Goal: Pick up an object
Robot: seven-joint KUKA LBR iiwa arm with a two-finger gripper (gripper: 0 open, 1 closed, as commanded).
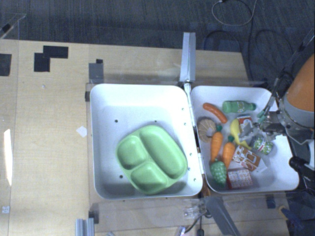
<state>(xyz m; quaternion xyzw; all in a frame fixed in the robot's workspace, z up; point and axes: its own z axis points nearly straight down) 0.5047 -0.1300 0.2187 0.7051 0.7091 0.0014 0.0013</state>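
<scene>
Over in the right-hand shallow white bin [285,178] is where all the action is, and honestly the pick doesn't look done yet. That bin is packed with toy food: a long orange sausage-shaped piece [215,112] up top, a green plastic bottle [238,106] lying on its side next to it, a yellow banana-looking piece [236,131], two orange plastic carrots [222,147] side by side, a bumpy green strawberry-shaped thing [218,171] near the front, a small red printed box [239,179] beside it, and a little green-and-white can [262,145] over toward the right wall. The grey arm with the orange band [301,90] comes in from the right, and its two-finger gripper [253,127] sits low among the items, roughly between the banana piece and the can. I can't tell if the fingers are spread or closed from this angle, it's too small and cluttered, and I don't see anything clearly pinched between them. So my read: the reach is made, but the grab, the lift and clearing the bin are all left to do. Everything appears to be resting on the bin floor. Meanwhile the left white bin [106,112] just has a light green divided plastic plate [151,158] sitting in it, well apart from the gripper.
</scene>
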